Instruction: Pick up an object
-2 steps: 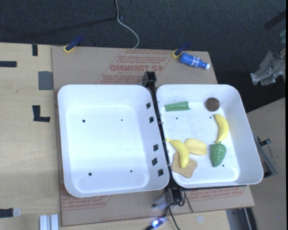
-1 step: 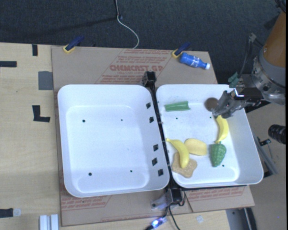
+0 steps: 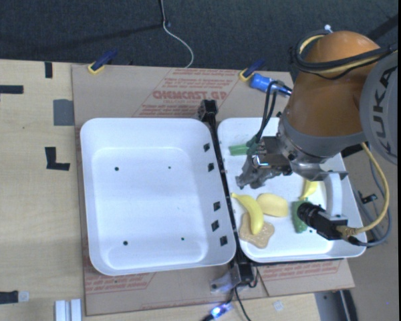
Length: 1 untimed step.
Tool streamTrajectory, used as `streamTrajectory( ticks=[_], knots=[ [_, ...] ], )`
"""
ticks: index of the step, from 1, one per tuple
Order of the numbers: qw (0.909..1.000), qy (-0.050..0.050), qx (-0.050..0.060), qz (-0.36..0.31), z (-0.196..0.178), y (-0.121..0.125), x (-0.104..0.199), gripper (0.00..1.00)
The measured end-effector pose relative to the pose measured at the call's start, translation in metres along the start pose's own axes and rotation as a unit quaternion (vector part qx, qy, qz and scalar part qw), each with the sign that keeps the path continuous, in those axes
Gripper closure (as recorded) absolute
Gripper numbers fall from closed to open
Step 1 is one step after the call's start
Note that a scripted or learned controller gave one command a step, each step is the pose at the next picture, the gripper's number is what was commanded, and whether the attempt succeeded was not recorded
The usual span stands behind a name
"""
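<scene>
Flat tan cracker [image 3: 257, 233] | curved yellow banana [image 3: 252, 212] | smooth yellow lemon [image 3: 273, 204]

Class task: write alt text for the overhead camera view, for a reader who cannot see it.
A grey and orange robot arm lowers its gripper into the right white bin, just above a banana, a yellow piece and a tan piece. The left white bin sits alongside.

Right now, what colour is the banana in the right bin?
Yellow; the camera view shows the banana.
</scene>
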State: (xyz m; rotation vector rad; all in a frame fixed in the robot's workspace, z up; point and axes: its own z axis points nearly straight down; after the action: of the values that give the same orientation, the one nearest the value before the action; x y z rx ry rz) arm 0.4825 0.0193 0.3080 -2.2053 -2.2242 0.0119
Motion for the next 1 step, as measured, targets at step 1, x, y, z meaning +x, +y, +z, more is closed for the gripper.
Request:
streamTrajectory(
  ticks=[1],
  knots=[
    [1.0000,0.001,-0.010,-0.002,-0.0919,0.0010,0.0809,1.00]
  ],
)
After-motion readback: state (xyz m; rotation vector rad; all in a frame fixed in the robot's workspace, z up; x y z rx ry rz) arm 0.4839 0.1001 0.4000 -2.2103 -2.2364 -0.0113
